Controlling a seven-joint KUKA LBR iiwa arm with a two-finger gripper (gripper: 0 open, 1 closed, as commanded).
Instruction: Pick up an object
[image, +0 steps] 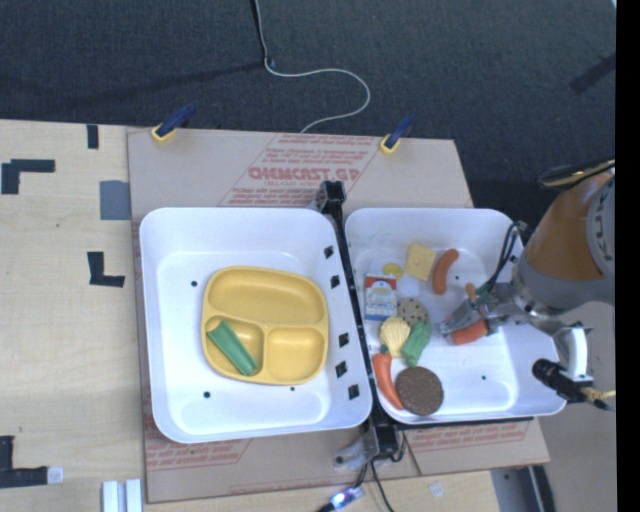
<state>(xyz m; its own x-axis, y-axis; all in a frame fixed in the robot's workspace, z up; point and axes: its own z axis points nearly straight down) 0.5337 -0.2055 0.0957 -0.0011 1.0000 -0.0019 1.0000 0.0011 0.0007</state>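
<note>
At right of frame, I see my gripper (470, 322) low in the right bin (500, 395), apparently clamped on a red toy (468, 334); lifting comes next.

Both white bins (165, 300) look like smooth, slightly glossy plastic. The yellow tray (290, 300) is matt plastic. Beneath them lies brown printed cardboard (290, 170) on a pale wooden tabletop (60, 350).

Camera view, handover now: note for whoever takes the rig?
End effector: low in the right bin, at an orange-red toy; whether it grips is unclear.
Right bin also holds a carrot, brown disc, corn, sausage, cheese wedge.
Left bin: yellow tray with a green piece.
Done: nothing visibly lifted.
Left: confirm grasp, lift.
</note>
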